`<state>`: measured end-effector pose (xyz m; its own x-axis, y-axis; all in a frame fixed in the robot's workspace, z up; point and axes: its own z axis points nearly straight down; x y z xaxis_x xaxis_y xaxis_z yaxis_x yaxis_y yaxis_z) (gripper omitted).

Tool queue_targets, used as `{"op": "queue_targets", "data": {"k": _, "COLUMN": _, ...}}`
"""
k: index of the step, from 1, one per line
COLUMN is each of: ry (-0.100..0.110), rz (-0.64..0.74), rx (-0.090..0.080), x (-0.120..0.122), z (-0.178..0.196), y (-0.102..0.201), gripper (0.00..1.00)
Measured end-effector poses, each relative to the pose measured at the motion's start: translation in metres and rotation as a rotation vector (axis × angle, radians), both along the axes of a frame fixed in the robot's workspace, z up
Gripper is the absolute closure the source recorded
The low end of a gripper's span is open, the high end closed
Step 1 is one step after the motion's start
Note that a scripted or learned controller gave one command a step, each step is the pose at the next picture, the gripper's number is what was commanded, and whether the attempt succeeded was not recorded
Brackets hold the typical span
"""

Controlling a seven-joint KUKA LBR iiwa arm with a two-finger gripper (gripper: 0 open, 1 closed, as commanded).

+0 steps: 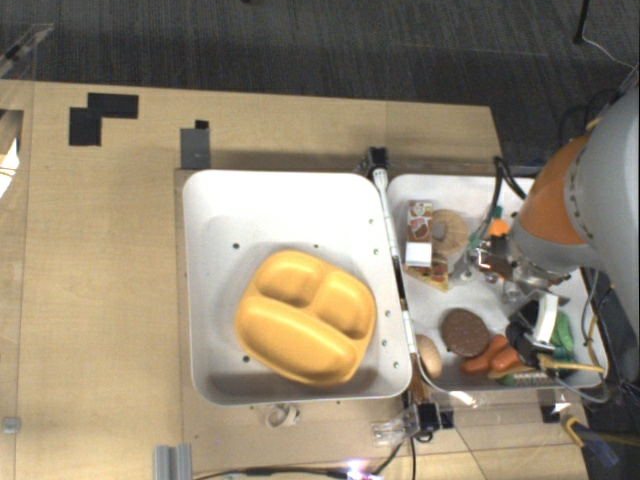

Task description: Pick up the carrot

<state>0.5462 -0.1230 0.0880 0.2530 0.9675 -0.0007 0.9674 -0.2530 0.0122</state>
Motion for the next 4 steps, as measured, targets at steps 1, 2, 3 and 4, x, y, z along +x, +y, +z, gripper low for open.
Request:
{"op": "queue_targets", "data": {"k": 1, "ry": 0.003, "rz": -0.333, "rx": 0.003, "x": 0.029, "z": -0.001, "y": -0.012, "gripper": 0.0}}
{"op": "queue_targets", "data": {"k": 2, "ry": -0.005, "rz": -0.321, "rx": 0.0, "x": 0.032, "z": 0.012, "y": -0.011, "gripper": 1.0}}
{"op": "queue_targets", "data": {"k": 3, "ry": -0.003, "rz": -0.32, "rx": 0.0, "x": 0.032, "z": 0.011, "y": -0.011, "gripper": 0.0}}
{"op": "queue_targets", "data": {"k": 4, "ry": 0.0, "rz": -0.376, "rx": 0.005, "x": 0.012, "z": 0.0, "y": -0.021, "gripper": 0.0}}
